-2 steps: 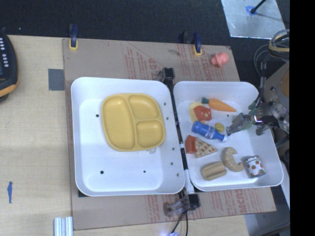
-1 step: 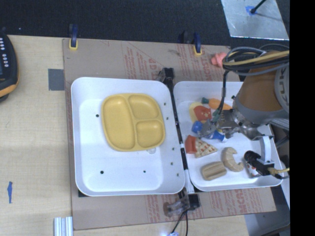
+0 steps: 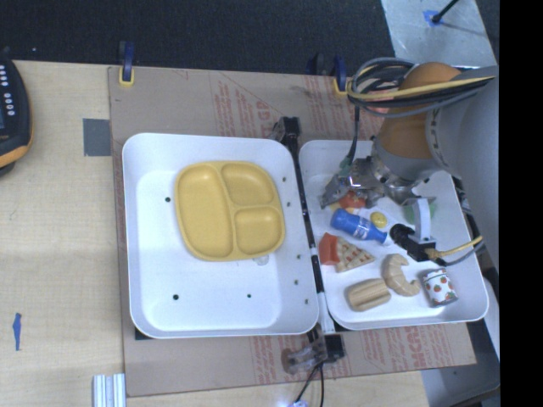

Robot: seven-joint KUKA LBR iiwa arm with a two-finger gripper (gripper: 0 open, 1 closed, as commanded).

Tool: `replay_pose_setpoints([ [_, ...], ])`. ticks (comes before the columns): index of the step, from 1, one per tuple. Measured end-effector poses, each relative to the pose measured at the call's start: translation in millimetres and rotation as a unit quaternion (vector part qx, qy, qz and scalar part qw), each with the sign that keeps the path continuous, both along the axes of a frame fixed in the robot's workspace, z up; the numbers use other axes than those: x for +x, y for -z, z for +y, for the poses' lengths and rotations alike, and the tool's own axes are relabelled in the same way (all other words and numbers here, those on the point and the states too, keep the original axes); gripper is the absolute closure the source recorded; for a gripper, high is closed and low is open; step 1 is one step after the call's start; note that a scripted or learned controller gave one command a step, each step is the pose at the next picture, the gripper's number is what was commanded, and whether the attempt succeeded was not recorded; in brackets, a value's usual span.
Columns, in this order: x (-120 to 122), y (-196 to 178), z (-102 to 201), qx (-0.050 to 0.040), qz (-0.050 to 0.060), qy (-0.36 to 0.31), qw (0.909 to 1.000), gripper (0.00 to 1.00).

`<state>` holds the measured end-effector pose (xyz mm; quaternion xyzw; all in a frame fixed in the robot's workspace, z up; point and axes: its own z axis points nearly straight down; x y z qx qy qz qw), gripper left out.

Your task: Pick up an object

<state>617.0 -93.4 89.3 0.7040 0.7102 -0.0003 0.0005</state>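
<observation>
My gripper (image 3: 342, 188) is low in the back left part of the right bin (image 3: 472, 311), right above a small red-orange item (image 3: 353, 200) that it partly hides. Just in front of it lies a blue bottle (image 3: 354, 225) with a yellow cap. Nearer the front are a toy pizza slice (image 3: 349, 254), a tan bread roll (image 3: 367, 293), a pale croissant (image 3: 397, 275) and a small white cup with red marks (image 3: 439, 287). The arm covers the bin's back right.
The left bin (image 3: 137, 253) holds a yellow divided plate (image 3: 229, 209). A green and white item (image 3: 423, 216) lies by the wrist on the right. Clamps sit between the bins at the back (image 3: 289, 128) and front (image 3: 307, 356).
</observation>
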Motion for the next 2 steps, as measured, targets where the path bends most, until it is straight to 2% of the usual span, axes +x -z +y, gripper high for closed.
replay_pose_setpoints([
  [1,19,-3,-10,0.0002,0.000,0.001,1.0000,0.00],
  [2,37,-3,-61,-0.0005,0.000,0.004,1.0000,0.00],
])
